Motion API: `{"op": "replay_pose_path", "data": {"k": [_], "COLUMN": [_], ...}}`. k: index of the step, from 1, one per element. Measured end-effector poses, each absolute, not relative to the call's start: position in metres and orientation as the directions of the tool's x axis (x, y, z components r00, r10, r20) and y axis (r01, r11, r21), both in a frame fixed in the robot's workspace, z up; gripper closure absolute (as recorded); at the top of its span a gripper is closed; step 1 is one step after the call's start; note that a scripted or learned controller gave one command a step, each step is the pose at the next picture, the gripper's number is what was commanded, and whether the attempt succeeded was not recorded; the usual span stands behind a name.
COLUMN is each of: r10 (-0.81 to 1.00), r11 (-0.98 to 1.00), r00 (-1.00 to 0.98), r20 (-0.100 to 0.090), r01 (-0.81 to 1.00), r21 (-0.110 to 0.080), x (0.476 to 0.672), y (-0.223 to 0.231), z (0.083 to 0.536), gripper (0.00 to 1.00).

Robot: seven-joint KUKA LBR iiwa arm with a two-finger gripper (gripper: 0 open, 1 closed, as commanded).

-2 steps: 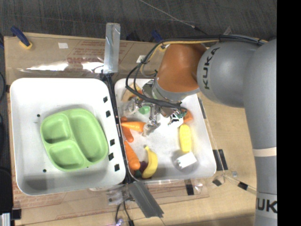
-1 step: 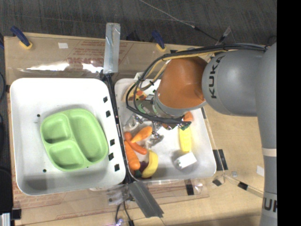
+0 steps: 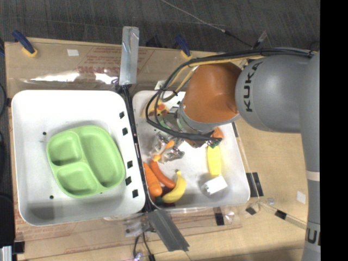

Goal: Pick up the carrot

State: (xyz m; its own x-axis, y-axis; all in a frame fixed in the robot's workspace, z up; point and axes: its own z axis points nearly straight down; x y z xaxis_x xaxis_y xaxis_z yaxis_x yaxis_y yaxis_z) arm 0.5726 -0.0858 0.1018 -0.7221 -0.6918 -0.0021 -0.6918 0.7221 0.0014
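Camera view, looking down at a slant on a bench with two white bins side by side. The gripper (image 3: 169,148) hangs low inside the right bin (image 3: 239,162), near its middle left. It appears as a small tangle of metal parts under the arm's orange band (image 3: 209,94), and it is too small and cluttered to tell how far it is opened or whether it has hold of anything. The grey arm (image 3: 280,91) reaches in from the right, with black cables (image 3: 179,72) looping over the wrist.

Just below the gripper, near the front left corner of the same bin, lies the carrot (image 3: 151,180), orange and slanted, close to the bin's left wall. A second orange-red piece (image 3: 162,174) lies just beside it on the right, touching or nearly so. A banana (image 3: 175,189) curves under the two of them. To the right sit a yellow block (image 3: 214,161) and, in front of it, a small white block (image 3: 214,186).

The left bin (image 3: 32,113) holds a green plate (image 3: 86,160) with three compartments. A strip of grey tape (image 3: 128,56) runs up from the gap between the bins.
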Motion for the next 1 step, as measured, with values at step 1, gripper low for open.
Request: {"op": "replay_pose_path", "data": {"k": [1], "r10": [-0.808], "r11": [0.589], "r00": [-0.589], "r20": [-0.004], "r01": [-0.808], "r21": [-0.006], "x": [0.6097], "y": [-0.0812], "z": [0.1957], "gripper": [1.0]}}
